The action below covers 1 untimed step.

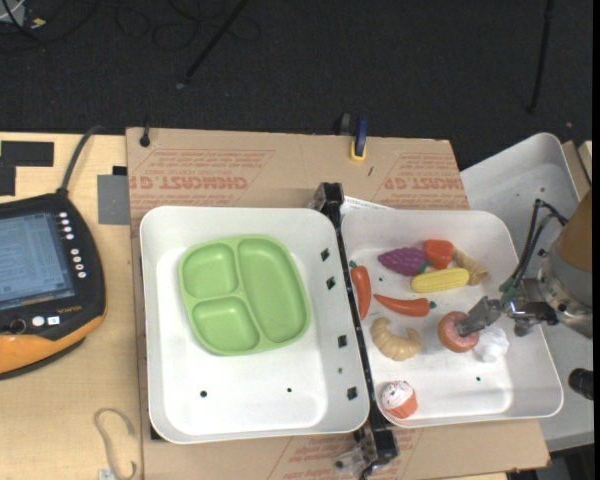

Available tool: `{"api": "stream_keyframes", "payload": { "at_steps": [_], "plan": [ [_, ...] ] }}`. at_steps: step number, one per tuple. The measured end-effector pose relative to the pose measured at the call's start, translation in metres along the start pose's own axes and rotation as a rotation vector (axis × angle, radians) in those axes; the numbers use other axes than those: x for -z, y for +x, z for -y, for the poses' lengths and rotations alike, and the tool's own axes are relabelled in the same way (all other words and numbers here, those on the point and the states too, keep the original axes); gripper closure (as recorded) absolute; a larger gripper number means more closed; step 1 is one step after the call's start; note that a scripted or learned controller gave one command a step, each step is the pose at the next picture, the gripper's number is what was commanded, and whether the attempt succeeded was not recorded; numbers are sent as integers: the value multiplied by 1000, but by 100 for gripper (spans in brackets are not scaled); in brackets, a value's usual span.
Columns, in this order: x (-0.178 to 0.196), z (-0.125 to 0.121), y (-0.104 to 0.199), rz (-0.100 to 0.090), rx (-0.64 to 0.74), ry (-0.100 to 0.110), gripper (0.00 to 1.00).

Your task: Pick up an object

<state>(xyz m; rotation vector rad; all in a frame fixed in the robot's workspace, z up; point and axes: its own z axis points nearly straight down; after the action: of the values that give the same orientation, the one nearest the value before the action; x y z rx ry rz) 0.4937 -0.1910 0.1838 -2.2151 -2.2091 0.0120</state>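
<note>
Fingers (477,317) reach in from right bin's (525,393) right edge, touching red round toy (458,334); can't tell if they're closed on it or open.

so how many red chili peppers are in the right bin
2: one chili lies upright along the right bin's left wall, the other chili lies across the middle, below the corn. None seem hidden.

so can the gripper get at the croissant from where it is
Probably yes. The croissant lies in the right bin with nothing on top of it, and the gripper sits just to its right, by the red round toy. The chili lies close above it.
</note>
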Motion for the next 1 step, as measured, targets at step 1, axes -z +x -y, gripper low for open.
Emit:
{"api": "stream_keyframes", "payload": {
  "at_steps": [1],
  "plan": [
    [6, -3, -1, 3, 2, -12, 0]
  ]
}}
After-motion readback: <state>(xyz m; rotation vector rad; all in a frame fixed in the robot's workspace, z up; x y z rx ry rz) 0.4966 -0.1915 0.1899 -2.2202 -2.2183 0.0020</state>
